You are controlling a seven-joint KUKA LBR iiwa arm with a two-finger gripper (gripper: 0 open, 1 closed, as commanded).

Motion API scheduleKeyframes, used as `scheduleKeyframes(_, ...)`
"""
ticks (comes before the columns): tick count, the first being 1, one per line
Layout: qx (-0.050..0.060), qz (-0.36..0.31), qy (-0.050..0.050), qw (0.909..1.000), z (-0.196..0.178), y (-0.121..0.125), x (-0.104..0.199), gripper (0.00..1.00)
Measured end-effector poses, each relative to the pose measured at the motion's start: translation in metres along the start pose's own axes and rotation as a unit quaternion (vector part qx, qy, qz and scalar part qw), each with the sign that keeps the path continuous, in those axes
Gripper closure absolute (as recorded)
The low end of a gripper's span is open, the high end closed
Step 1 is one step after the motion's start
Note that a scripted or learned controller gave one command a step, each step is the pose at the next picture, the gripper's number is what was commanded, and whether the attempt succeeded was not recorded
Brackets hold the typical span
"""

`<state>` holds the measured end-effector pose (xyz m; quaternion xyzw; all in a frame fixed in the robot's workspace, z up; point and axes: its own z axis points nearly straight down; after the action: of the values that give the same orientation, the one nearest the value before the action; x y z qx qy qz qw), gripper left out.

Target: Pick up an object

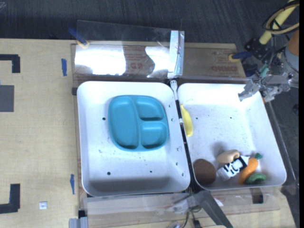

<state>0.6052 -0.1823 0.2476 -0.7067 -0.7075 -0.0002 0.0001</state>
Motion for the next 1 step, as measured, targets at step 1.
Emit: scheduleKeyframes(1, 0.002, 0.042, 0.0, 0.9991, 0.0515, -0.0948, 0.0114, 0.0)
